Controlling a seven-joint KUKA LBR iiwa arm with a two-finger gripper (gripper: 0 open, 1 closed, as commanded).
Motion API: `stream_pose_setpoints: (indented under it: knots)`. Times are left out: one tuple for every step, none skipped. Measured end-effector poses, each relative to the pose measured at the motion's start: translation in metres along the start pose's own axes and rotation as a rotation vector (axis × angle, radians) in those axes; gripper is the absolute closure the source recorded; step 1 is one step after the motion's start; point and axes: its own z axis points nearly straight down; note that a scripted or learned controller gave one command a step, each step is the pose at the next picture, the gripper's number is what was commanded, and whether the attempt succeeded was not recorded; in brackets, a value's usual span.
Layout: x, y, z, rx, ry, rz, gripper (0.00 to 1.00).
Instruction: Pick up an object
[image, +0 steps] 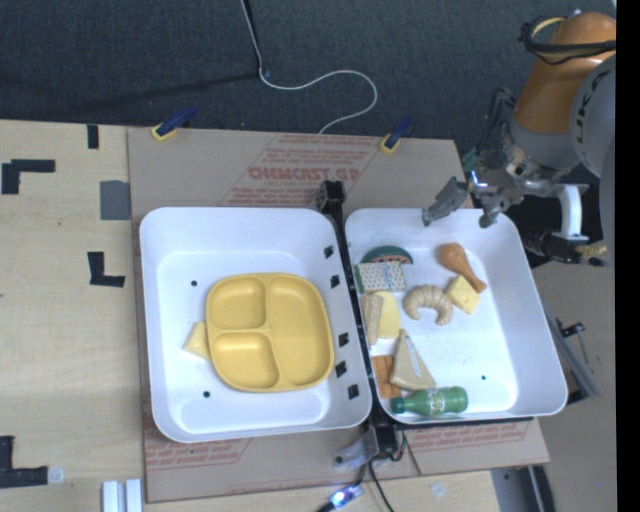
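Croissant (430, 302) lies between cheese wedge (462, 294) and crackers (380, 316).

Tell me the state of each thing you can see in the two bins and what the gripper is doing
gripper: fingers open, holding nothing, above the right bin's far edge
yellow tray: flat in the left bin, compartments bare
green bottle: lying on its side
croissant: resting loose
drumstick: lying flat
sandwich wedge: lying beside the bottle
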Motion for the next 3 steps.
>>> stream_pose_setpoints:
  knots:
    - [0.000, 0.003, -0.009, -0.014, -0.002, -0.003, 0.00]
    - [-0.004, -0.006, 0.044, -0.009, -0.003, -0.003, 0.00]
    - [-0.003, 0.001, 0.092, -0.009, -0.003, -0.005, 0.00]
